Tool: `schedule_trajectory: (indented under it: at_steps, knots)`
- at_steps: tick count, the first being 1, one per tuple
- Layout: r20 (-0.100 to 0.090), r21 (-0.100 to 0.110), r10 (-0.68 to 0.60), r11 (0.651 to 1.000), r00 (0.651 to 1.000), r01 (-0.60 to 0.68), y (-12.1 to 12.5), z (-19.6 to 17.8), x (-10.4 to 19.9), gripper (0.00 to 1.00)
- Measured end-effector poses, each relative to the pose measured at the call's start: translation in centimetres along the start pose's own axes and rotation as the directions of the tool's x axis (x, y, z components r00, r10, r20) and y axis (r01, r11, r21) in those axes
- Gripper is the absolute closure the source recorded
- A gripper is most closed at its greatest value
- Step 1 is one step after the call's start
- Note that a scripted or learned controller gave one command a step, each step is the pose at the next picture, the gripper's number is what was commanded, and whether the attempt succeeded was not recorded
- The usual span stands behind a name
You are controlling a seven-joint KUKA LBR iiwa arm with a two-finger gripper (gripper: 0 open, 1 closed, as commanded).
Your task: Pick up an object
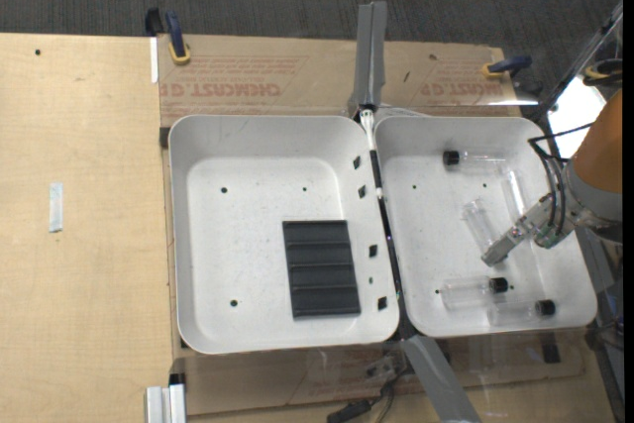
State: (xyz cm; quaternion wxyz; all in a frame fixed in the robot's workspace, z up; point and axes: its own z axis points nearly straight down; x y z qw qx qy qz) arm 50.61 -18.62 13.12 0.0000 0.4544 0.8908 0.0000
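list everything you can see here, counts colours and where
shallow white plastic bins: 2, white, side by side on the bench
ribbed black rectangular block: 1, black, lower right floor of the left bin
clear plastic tubes with black caps: about 4, transparent, scattered in the right bin; exact count hard to tell
brown cardboard sheet: 1, brown with red print, under the bins
blue and orange clamps: 2, at the cardboard's top corners
light wooden bench top: 1, tan, left
grey arm's gripper: 1, grey, low over the right bin among the tubes
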Motion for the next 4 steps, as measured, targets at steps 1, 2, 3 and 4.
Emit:
schedule_trajectory:
  at_steps: [1, 2, 3, 4]
  knots:
    - [0.000, 0.000, 0.000, 1.000, 1.000, 0.000, 0.00, 0.00, 0.00, 0.00]
    - [0.000, 0.000, 0.000, 1.000, 1.000, 0.000, 0.00, 0.00, 0.00, 0.00]
    - [0.000, 0.000, 0.000, 1.000, 1.000, 0.000, 0.00, 0.00, 0.00, 0.00]
    - [0.000, 0.000, 0.000, 1.000, 1.000, 0.000, 0.00, 0.00, 0.00, 0.00]
